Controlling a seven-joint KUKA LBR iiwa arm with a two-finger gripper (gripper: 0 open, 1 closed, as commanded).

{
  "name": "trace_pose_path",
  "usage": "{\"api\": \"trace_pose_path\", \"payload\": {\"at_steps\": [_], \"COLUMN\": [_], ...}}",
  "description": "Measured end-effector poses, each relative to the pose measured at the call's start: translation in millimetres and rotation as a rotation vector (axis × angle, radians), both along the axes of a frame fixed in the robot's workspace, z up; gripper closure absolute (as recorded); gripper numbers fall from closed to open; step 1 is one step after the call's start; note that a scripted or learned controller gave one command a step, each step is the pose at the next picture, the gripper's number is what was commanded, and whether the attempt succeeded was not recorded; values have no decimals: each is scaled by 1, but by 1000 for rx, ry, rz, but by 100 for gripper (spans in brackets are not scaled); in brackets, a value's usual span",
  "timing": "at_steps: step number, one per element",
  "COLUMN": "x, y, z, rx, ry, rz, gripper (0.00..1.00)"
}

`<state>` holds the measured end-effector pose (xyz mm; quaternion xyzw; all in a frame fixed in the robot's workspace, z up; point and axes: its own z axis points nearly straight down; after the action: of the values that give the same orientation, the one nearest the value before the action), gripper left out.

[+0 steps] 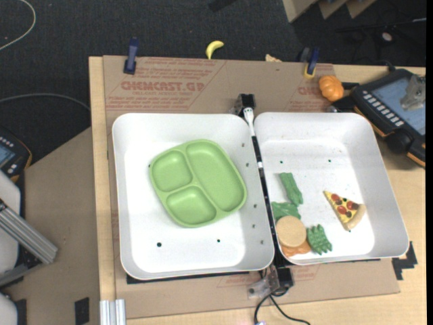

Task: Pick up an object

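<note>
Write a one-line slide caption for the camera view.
Green divided plate in left bin; pizza slice, round cookie and green toys in right bin.

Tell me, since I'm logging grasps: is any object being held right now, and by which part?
Nothing is held: the pizza slice, round cookie and green pieces all lie loose in the right bin.

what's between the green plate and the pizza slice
In the camera view, between the green divided plate and the pizza slice lie the bins' adjoining rims and a green toy vegetable.
</note>
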<state>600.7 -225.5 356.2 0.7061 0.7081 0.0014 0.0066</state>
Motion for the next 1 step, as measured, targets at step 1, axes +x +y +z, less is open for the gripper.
{"api": "trace_pose_path", "payload": {"at_steps": [1], "x": [69], "y": [17], "z": [138], "rx": [-1], "ry": [-10], "rz": [3], "gripper": [100]}}
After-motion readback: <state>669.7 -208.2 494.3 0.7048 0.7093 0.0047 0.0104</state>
